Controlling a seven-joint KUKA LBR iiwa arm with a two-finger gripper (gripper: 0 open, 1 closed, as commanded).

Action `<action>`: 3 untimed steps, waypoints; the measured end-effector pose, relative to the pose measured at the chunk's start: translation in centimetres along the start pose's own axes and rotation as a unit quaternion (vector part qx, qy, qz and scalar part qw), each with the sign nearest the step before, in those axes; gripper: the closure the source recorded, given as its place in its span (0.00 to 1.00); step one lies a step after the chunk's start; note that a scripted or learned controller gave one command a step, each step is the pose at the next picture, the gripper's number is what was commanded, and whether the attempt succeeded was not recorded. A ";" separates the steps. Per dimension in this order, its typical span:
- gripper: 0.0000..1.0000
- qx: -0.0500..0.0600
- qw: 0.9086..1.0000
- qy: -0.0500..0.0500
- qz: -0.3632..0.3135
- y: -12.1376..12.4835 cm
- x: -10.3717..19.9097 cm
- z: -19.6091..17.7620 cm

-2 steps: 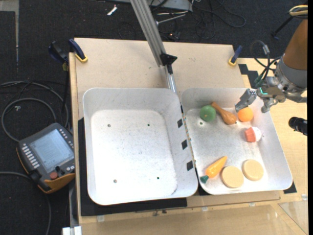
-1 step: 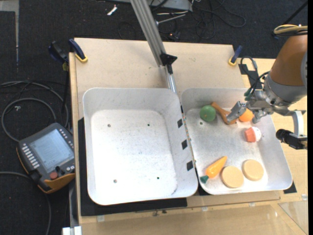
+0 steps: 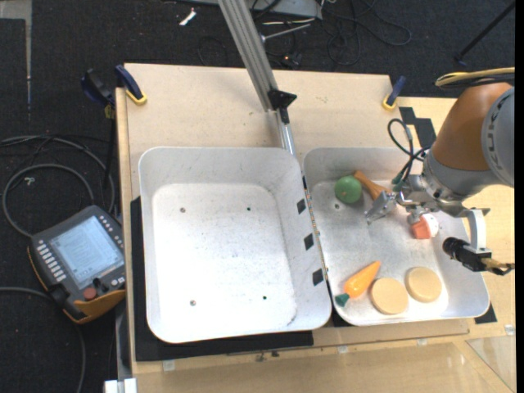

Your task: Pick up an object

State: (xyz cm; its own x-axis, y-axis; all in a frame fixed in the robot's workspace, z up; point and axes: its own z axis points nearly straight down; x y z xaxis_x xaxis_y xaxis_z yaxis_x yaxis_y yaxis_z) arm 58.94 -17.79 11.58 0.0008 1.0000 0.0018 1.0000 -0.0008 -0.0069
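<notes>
Seen from the fixed overhead camera, the grey-and-orange arm (image 3: pixel 471 142) reaches in from the right over the right bin (image 3: pixel 327 219), its tool (image 3: pixel 378 209) hanging low beside a green ball-shaped fruit (image 3: pixel 348 189) and the orange stick-like piece (image 3: pixel 370 185) just behind it; whether the tool is released or clenched cannot be told at this slant, and nothing is seen caught in it. A good attempt here would likely mean choosing one target, centring over it well clear of its neighbour and the bin wall, and descending straight, since the round fruit looks liable to roll from an off-centre pinch. The right bin also holds a toy carrot (image 3: pixel 361 278) near its front left corner, two pale round discs (image 3: pixel 390 295) (image 3: pixel 424 285) side by side along the front, and a small red-and-white item (image 3: pixel 422 226) under the wrist. The left bin (image 3: pixel 155 178) on the table (image 3: pixel 205 105) shows only bare white floor with dark specks.
</notes>
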 end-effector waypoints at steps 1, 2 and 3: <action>0.00 -0.002 1.000 -0.001 -0.001 0.0 0.1 2.2; 1.00 -0.004 1.000 -0.001 0.000 0.1 0.1 1.0; 1.00 -0.007 1.000 -0.002 -0.002 1.2 0.0 -4.5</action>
State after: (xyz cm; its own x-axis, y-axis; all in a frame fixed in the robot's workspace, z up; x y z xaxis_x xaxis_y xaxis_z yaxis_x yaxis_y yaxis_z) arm 60.21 -17.76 16.08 -0.0029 1.0000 -0.0024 1.0000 0.0029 0.0068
